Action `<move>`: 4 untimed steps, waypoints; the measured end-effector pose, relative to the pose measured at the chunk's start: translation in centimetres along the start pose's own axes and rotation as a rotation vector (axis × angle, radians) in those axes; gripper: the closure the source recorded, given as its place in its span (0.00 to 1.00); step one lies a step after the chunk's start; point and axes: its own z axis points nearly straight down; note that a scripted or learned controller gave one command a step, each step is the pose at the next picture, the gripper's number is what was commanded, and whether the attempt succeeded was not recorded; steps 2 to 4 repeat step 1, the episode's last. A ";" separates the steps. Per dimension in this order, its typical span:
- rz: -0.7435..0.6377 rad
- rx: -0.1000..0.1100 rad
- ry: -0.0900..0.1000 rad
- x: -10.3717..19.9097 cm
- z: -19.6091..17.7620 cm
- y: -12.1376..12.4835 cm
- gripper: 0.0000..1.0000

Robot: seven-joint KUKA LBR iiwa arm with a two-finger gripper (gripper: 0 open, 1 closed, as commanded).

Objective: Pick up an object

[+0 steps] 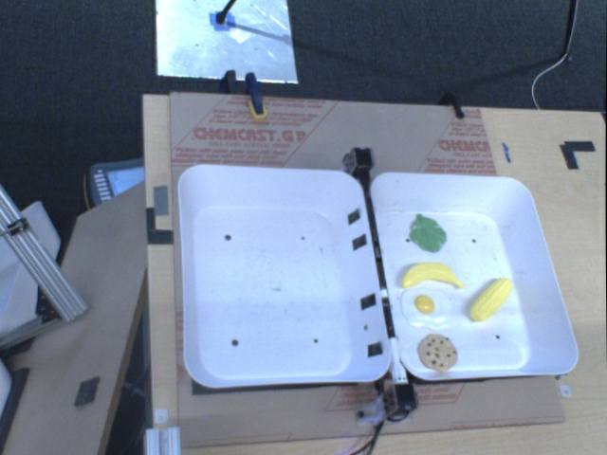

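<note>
Right bin [545, 254] holds banana [432, 275], corn [490, 299], cookie [437, 352]; perhaps broccoli [428, 233].

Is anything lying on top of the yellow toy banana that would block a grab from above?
Nothing visible covers the yellow toy banana. The fried egg toy lies close beside it, toward the bin's near edge.

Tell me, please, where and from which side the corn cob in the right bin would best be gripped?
Probably across the middle of the corn cob, from above. It lies flat and slanted on the floor of the right bin, so closing across its narrow width looks most secure. The fried egg and banana lie apart to its left, leaving room either side.
</note>
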 end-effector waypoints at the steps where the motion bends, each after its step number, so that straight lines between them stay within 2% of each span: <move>1: 0.007 0.006 0.001 0.1 1.2 -0.2 1.00; 4: 0.007 0.006 0.001 0.1 1.2 -0.2 1.00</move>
